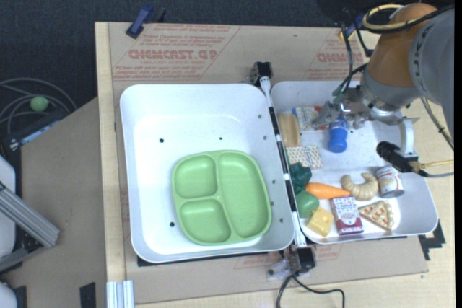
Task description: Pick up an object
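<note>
Camera view: smooth green three-compartment plate [220,196], rounded corners.

A robot lab; bench [115,155] with bins [137,155], loose cables [22,94].

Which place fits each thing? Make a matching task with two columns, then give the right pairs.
Things:
1. green plate
2. carrot
3. pizza slice
4. blue bottle

Places:
A. right bin, near its front right corner
B. left bin
C. right bin, just below the claw
D. right bin, beside the croissant

Pairs: 1-B, 2-D, 3-A, 4-C
</note>
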`<state>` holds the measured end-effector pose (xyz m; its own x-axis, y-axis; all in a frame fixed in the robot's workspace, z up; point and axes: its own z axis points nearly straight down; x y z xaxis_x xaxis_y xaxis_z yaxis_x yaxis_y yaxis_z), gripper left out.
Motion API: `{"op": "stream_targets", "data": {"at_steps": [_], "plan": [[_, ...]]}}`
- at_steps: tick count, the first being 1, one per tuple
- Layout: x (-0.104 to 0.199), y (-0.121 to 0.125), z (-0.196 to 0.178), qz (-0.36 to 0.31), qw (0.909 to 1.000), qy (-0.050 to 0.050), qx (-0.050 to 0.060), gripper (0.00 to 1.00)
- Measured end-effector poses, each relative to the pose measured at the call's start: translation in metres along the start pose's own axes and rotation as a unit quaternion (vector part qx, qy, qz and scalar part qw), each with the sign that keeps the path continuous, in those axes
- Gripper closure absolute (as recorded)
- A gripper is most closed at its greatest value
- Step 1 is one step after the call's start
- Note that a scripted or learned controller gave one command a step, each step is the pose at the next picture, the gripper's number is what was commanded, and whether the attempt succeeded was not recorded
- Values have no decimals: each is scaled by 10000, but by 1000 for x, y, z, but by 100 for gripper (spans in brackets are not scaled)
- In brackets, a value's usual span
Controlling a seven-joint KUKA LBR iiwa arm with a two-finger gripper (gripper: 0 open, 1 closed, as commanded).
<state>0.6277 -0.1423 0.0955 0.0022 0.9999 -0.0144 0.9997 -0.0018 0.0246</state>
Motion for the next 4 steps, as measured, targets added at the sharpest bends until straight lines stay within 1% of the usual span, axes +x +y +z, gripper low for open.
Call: {"op": "stream_targets", "data": {"at_steps": [1,2,3,4], "plan": [[23,-11,10,-10,9999,73,136,0],[17,-41,10,-7,9999,74,131,0],[17,-40,0,-6,9999,73,121,100],[107,-69,-93,-21,9999,80,114,100]]}}
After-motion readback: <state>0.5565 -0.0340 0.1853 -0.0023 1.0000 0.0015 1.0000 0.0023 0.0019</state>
